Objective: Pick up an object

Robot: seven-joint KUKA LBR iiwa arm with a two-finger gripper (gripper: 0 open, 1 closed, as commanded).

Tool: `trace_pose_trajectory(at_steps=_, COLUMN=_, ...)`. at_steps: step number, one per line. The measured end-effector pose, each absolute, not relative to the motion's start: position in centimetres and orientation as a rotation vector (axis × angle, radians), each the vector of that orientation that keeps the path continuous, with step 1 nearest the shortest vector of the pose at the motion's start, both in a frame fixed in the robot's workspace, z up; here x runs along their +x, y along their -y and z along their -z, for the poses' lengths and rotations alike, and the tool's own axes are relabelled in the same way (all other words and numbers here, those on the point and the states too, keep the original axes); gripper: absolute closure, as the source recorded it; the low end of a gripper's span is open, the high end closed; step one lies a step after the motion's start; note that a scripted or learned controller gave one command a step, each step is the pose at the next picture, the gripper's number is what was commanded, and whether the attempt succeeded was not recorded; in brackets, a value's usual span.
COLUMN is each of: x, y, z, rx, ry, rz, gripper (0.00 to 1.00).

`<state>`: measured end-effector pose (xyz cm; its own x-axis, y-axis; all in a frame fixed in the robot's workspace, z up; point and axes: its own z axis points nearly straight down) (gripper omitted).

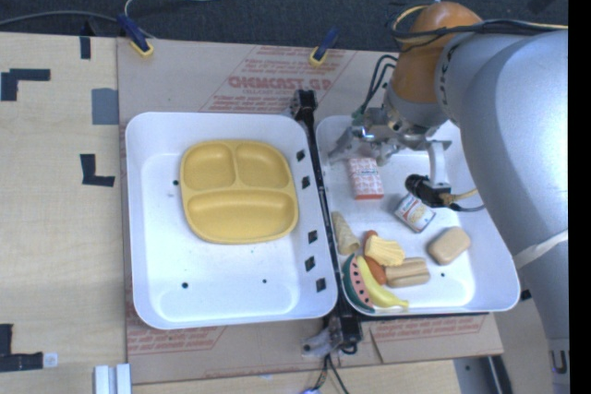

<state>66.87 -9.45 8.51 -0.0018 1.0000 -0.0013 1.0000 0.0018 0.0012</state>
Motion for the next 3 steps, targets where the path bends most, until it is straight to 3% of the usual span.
trace_pose_trajectory(at_steps=1, x=66.9, y=9.8, z=-8.5, rx=2.218, ry=-2.222, rz=0.001, gripper=0.00)
trace_pose_trajectory(at_steps=2, x=61.7, y=9.8, z=-8.6, rx=2.219, ry=-2.221, rz=0.000, gripper=0.00)
trace_pose_trajectory(at_steps=3, x=61.7, y=9.7, z=-9.5, rx=2.218, ry=-2.221, rz=0.000, gripper=1.00)
